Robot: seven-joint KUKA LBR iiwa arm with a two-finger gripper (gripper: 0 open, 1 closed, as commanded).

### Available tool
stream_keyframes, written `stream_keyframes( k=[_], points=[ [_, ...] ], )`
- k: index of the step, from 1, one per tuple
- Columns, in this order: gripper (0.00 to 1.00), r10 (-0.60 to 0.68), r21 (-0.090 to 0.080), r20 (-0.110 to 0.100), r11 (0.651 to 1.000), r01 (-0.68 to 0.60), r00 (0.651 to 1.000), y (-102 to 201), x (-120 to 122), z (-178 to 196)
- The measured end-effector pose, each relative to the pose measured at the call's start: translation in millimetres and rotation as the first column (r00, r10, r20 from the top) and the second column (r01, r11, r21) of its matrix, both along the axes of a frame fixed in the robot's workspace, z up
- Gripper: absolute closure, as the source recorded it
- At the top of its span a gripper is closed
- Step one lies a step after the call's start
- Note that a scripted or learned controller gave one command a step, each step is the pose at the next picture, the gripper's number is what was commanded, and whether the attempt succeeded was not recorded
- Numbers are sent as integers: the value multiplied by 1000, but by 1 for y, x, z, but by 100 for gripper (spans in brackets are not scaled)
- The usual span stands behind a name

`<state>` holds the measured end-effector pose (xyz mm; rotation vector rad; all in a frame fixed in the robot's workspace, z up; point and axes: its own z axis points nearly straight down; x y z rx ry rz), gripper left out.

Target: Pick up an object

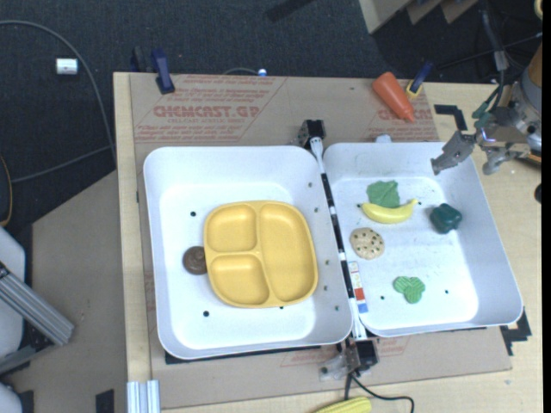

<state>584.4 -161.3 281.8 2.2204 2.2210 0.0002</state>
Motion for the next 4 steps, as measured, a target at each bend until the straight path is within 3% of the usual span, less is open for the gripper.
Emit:
stream_keyframes(
  k=[1, 2, 3, 4],
  points=[
    [0, -1, 1, -2, 1000, 1, 1000, -62, 21, -135],
    [0, -1, 2, -3, 1000, 1, 1000, -41, 4, -198],
    [100, -1, 0, 1, 1000, 1, 1000, -41, 5, -187],
    [100, 1, 3, -2, 1000, -1, 1000, 30, 19, -197]
  ],
)
